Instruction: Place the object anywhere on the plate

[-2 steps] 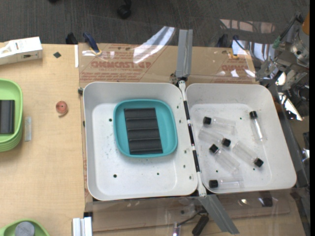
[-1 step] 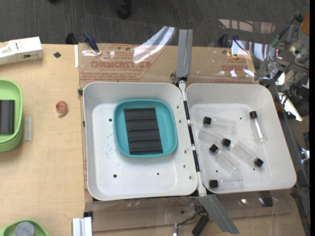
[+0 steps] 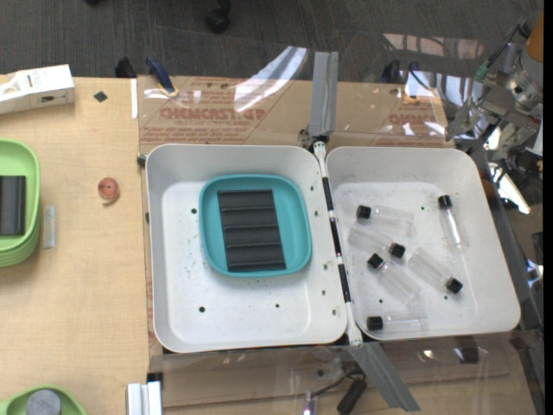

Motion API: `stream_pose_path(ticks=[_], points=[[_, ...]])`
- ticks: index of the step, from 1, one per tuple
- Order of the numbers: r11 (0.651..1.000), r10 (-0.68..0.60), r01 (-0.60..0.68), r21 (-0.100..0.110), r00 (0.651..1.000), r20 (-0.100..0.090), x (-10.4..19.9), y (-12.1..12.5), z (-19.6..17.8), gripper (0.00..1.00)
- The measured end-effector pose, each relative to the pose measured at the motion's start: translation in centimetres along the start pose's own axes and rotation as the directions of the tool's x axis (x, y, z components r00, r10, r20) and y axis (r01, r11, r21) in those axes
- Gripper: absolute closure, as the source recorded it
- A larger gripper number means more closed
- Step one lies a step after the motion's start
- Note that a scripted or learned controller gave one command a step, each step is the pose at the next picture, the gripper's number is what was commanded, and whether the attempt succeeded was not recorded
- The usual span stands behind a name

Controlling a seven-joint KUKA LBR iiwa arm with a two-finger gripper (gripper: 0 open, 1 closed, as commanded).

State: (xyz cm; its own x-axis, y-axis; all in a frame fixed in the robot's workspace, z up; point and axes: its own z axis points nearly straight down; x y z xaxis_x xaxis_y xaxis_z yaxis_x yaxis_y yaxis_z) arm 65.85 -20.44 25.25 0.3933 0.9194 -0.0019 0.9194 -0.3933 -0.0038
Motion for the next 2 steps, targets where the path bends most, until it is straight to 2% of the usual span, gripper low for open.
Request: stream_pose_path(ticks=[2], points=[[0.995, 0.098, -0.098, -0.001, 0.995, 0.0, -0.53, 0.24, 0.48, 0.0]])
